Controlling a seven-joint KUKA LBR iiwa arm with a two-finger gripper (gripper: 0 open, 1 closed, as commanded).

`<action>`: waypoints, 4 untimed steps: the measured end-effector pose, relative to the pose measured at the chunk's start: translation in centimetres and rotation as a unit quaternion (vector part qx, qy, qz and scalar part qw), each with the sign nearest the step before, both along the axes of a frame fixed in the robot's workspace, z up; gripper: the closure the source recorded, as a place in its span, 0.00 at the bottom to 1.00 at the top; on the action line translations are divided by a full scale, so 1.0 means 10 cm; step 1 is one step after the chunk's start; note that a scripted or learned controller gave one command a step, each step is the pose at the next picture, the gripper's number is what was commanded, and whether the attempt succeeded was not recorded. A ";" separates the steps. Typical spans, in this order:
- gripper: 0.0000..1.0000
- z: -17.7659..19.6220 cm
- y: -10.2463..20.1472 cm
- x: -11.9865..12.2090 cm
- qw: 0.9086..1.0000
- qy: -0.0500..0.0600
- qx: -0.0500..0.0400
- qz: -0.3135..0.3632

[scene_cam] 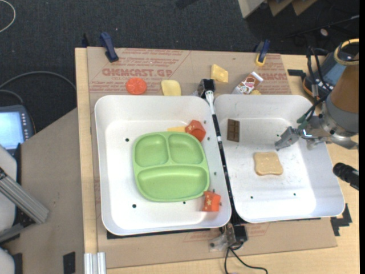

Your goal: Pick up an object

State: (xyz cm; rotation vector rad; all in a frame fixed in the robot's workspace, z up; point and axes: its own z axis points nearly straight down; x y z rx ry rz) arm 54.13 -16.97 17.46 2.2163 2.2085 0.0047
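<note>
Orange block (211, 201) sits at front edge of left bin (108, 153), beside green divided plate (170, 165). Right bin (319, 198) has toast slice (267, 164) mid-floor, brown bar (233, 129) near back-left. Gripper (291, 137) hovers up-right of toast, nothing between fingers; spread, cannot tell. Risk: toast lies flat, so fingers could skid over it and close on nothing.

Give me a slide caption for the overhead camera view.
Pincer hovers over right bin near toast slice.

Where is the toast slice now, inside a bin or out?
Inside: the toast slice lies flat on the right bin floor, apart from the hand.
</note>
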 end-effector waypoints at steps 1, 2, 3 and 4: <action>0.00 -0.92 0.57 0.01 1.000 0.004 0.002 0.004; 1.00 -0.75 0.53 0.03 1.000 -0.001 0.000 0.001; 0.00 -0.76 0.53 0.03 1.000 -0.001 0.000 0.001; 0.00 -0.78 -0.04 -0.55 1.000 0.009 0.004 -0.002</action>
